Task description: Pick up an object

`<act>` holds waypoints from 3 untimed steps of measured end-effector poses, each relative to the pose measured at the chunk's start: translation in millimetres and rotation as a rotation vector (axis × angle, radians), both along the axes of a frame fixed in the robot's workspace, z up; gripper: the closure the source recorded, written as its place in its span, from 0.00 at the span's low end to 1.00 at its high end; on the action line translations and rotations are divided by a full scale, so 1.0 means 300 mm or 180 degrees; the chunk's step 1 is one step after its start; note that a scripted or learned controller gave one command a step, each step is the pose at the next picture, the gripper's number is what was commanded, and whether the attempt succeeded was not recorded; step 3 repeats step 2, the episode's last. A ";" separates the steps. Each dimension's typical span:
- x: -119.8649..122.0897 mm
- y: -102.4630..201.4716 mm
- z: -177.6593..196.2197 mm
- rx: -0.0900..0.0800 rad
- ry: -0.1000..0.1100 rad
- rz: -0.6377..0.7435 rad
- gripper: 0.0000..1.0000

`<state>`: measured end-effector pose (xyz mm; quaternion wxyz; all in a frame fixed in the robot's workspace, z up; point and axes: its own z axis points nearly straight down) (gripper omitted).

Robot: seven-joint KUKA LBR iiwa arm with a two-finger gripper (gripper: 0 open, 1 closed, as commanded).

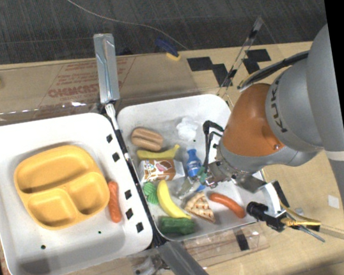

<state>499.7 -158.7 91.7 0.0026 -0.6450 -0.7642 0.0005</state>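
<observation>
Arm (268, 131) fills the right of frame, gripper (211, 174) low in the right bin (209, 103) by the blue bottle (192, 161) – can't tell the finger state – toys packed tight, so a grab could jam between neighbours.

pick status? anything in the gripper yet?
Done: the arm has reached into the right bin, with the gripper low among the toy food, near the blue bottle and pizza slice. In hand: nothing visibly between the fingers; their state is unclear. Left: grasp and lift. The yellow tray sits in the left bin.
</observation>
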 end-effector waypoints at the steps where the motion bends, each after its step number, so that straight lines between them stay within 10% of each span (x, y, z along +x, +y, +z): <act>1: 0.008 0.031 0.000 -0.0002 -0.0006 0.0239 0.00; 3: -0.077 0.086 -0.001 0.0001 -0.0007 0.0583 0.00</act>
